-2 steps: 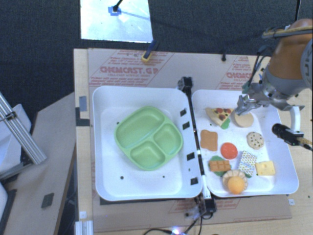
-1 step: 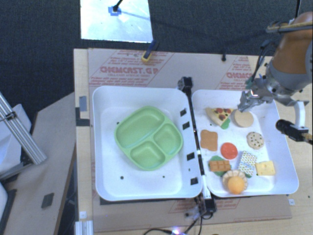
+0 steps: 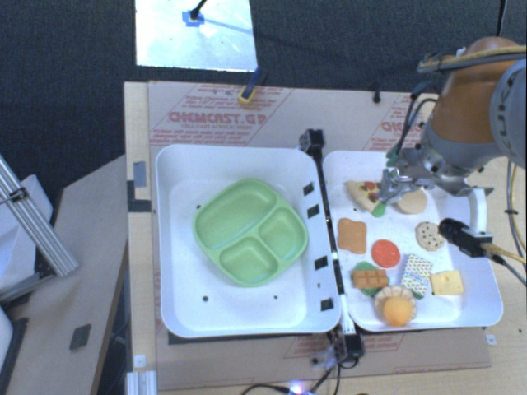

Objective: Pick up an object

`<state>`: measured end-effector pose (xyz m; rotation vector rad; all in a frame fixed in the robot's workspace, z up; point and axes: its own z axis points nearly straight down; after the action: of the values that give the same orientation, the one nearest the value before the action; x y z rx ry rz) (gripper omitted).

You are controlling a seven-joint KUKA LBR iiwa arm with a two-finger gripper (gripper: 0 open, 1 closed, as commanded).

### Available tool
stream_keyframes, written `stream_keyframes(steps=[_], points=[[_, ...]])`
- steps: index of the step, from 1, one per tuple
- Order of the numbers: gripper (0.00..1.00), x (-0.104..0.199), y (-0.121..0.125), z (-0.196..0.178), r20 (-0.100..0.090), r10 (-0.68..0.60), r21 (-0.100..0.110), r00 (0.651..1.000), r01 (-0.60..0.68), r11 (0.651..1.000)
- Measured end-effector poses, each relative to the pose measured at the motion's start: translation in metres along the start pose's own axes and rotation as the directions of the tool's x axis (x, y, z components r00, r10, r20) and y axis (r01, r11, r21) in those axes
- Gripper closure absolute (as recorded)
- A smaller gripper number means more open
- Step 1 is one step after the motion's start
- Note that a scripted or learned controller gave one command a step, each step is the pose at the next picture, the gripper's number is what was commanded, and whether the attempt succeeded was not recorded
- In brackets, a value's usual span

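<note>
Reaching down into the right bin (image 3: 494, 303), the tool (image 3: 394, 186) sits right over the top-left corner of the food pile, near the pizza slice (image 3: 362, 192) and a green bit beside it. I honestly can't tell how the tool is set or if it has anything; the wrist blocks that. My take: go for the pizza slice, come straight down, and center on it so the pale round cookie (image 3: 412, 202) next door doesn't get nudged. The slice is a flat tan wedge with red spots, lying flat, so it probably needs a low pinch across its edges.
</note>
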<state>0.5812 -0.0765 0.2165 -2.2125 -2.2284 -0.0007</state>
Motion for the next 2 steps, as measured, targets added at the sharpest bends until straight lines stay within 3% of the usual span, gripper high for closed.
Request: stream_keyframes(steps=[1,2], points=[[1.00,0.041,-0.017,-0.010,-0.001,-0.001,-0.001,1.000,0.001,1.000],[1.00,0.061,-0.018,-0.001,0.000,0.000,-0.002,1.000,0.000,1.000]])
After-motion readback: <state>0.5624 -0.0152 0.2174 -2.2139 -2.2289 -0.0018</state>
